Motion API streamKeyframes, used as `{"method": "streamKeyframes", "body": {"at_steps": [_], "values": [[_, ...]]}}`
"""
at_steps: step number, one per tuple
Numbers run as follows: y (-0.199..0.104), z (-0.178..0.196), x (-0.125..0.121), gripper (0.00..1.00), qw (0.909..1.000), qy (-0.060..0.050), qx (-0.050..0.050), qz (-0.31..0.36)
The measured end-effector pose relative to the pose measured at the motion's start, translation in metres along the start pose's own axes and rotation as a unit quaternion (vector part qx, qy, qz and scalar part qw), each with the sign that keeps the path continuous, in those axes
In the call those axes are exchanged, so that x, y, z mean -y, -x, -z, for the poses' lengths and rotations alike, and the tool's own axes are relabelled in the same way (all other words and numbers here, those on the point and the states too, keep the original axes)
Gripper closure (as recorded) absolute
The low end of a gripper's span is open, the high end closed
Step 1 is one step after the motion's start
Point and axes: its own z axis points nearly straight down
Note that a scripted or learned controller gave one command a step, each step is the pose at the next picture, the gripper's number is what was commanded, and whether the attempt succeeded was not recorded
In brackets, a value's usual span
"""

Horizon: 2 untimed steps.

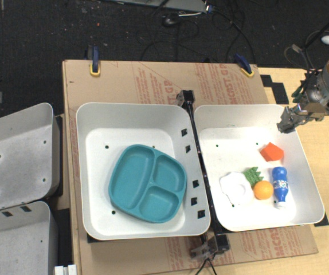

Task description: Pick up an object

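The gripper (289,123) hangs over the right bin's (233,122) far edge; its grasp I cannot tell. The orange block (272,152) lies just below: descend straight, centered over it.

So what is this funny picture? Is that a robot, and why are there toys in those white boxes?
Yes, it's a robot! The camera sits up high and looks down at a bench. The grey thing at the right edge is the robot's arm, and its gripper, a sort of two-finger hand, hangs over the top corner of the right bin. I can't tell if the fingers are open, and I see nothing in them.

In that bin lie an orange block, a blue bottle, a little orange ball, something green and something white. The left bin holds a teal plate with three sections.

The robot's job is to pick one thing up.
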Motion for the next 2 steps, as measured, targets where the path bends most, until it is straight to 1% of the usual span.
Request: {"method": "streamKeyframes", "body": {"at_steps": [1, 2], "values": [[-0.059, -0.015, 0.000, 1.00, 1.0000, -0.002, -0.002, 0.002], [-0.114, -0.010, 0.000, 1.00, 1.0000, -0.001, -0.002, 0.003]]}}
